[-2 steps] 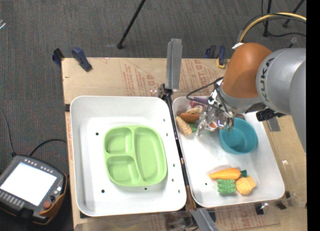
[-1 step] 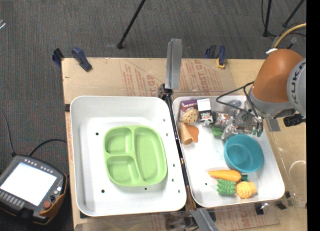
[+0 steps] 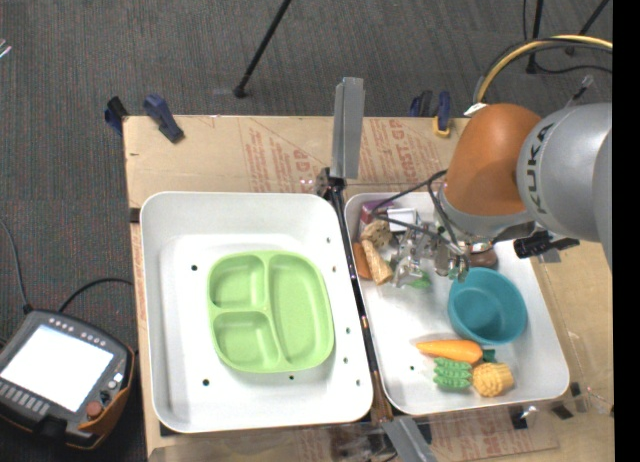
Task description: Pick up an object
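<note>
I see a green divided plate [image 3: 270,312] lying in the middle of the left bin [image 3: 160,250]. In the right bin [image 3: 555,350], the gripper [image 3: 420,265] hangs low near the back left corner, beside a brown piece of toy food [image 3: 376,262]; whether it is open or closed I cannot tell. A teal bowl [image 3: 487,307] sits toward the right edge, and a carrot [image 3: 450,350], green pea pod [image 3: 452,376] and corn cob [image 3: 492,379] lie along the front edge.

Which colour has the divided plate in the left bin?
The divided plate is light green, seen clearly in the camera view.
</note>
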`<state>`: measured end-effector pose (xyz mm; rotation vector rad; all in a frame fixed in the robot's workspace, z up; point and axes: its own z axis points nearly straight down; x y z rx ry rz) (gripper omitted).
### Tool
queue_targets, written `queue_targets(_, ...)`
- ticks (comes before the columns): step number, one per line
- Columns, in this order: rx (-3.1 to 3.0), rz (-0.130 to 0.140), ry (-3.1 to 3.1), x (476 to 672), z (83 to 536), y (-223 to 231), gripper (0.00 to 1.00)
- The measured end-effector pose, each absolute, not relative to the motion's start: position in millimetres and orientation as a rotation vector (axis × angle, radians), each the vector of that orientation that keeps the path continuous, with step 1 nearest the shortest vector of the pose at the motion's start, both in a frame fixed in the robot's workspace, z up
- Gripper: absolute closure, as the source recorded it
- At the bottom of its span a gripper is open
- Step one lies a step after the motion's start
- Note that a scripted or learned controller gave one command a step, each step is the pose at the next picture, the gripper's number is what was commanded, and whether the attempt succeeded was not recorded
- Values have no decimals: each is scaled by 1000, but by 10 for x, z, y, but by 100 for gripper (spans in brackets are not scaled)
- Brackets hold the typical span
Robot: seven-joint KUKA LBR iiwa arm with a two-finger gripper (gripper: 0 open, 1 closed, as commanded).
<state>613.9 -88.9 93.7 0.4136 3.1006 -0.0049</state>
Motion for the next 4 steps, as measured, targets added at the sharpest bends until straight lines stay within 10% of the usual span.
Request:
queue_targets(2,591,4,3072,5811,937,-857,0)
queue_targets(3,546,3,3085,5117,931,-910,0)
queue_targets(4,545,0,3080,5026,928,-842,0)
